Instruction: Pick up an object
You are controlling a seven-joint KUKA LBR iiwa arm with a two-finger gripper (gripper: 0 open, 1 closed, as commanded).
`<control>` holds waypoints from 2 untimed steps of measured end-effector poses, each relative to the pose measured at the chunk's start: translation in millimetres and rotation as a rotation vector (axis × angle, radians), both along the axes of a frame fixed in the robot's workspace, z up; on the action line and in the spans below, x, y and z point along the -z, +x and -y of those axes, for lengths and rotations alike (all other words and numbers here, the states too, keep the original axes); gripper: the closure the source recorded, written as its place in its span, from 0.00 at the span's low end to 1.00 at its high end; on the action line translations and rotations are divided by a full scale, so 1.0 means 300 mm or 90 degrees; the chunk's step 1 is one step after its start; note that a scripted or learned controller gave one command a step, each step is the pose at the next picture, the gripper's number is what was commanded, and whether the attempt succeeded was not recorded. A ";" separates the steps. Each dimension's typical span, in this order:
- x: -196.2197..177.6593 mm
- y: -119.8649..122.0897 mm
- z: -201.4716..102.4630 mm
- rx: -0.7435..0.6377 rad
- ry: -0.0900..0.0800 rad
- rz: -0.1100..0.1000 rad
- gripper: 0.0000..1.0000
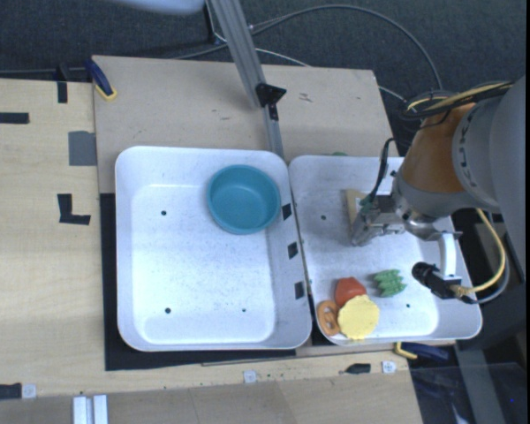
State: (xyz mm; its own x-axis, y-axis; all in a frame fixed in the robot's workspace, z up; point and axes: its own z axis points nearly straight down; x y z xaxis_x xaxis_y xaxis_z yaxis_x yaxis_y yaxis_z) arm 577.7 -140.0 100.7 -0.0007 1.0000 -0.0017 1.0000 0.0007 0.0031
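gripper (364, 233) low in right bin (322, 184) by tan block (353, 203) | fingers: can't tell state | block likely light, stiff; take across flat sides

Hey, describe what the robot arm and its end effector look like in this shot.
The arm is a thick, rounded grey body with an orange band above the wrist. Yellow and black cables loop over it, and another yellow one curves along its lower side. The end effector is a small grey metal unit with dark parts.

One overhead camera slants down on both bins (124, 237).
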 end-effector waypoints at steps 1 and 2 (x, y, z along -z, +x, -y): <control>-0.190 0.029 0.012 0.000 0.001 0.000 1.00; -0.395 0.044 0.020 0.000 0.001 0.001 1.00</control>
State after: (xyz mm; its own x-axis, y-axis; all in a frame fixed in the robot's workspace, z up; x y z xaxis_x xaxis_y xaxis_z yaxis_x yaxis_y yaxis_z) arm 590.8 -146.2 219.1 -0.0003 1.0000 -0.0007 1.0000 0.0003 0.0042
